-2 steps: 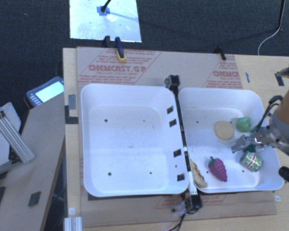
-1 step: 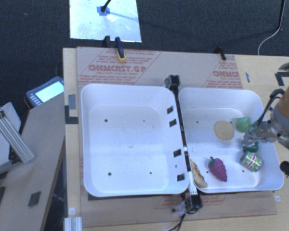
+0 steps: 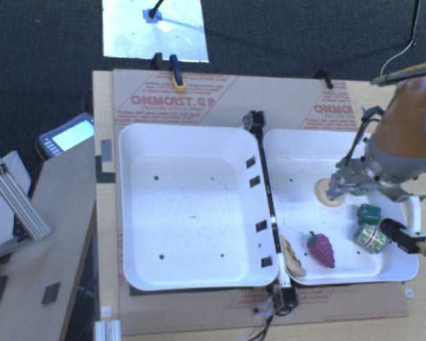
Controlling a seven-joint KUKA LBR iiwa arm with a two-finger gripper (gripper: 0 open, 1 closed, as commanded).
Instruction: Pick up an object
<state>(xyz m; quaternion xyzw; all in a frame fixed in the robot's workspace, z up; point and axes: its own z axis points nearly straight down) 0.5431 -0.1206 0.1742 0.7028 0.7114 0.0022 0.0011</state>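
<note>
**Gripper lowered over a tan disc in the right bin**

The two shallow white bins are seen side by side on the bench; the left white bin (image 3: 188, 204) and the right white bin (image 3: 298, 162) meet along a dark central divider. The grey arm with the orange band (image 3: 410, 123) is seen reaching in from the right, and its two-finger gripper (image 3: 339, 188) is positioned low in the right bin, directly over a flat, round, tan disc (image 3: 329, 195). Whether the claw is open, closed, or gripping cannot be told, as its tip is blurred against the disc.

Near the front of the right bin, a purple bunch of plastic grapes (image 3: 321, 249) is seen lying, with a yellowish, banana-like piece (image 3: 293, 258) just beside it against the divider. Toward the right wall, a small green block (image 3: 369, 213) sits close above a green-and-white cylindrical can (image 3: 370, 237).
</note>
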